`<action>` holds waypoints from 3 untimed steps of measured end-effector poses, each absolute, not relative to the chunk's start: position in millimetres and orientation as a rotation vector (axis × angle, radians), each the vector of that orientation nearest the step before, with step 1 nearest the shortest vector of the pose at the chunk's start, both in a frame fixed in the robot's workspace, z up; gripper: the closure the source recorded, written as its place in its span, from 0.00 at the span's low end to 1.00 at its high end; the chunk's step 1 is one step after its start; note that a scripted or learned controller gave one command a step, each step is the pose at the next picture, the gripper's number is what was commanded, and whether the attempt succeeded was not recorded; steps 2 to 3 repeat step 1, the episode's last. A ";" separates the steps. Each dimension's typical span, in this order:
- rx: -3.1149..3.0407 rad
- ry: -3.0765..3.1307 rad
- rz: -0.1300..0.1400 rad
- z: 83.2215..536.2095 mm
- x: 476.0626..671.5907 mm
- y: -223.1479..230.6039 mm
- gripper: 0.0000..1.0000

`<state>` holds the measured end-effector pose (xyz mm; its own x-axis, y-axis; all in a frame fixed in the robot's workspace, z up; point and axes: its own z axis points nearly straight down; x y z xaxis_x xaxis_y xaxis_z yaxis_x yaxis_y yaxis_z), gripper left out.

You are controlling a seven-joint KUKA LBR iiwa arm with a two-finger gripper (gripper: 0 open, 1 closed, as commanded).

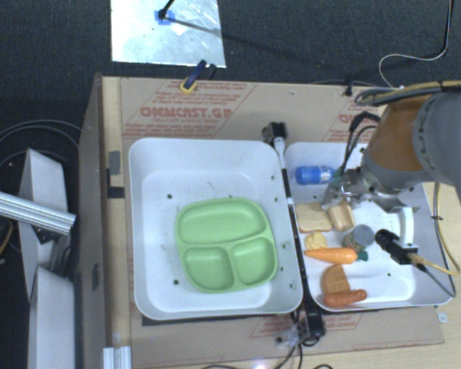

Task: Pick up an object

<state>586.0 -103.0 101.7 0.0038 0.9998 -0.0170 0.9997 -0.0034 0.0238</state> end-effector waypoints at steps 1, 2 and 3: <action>2.214 2.227 0.007 185.6 573.8 -7.8 1.00; 2.214 2.227 0.007 185.6 573.8 -7.8 1.00; 2.214 2.227 0.007 185.6 573.8 -7.8 1.00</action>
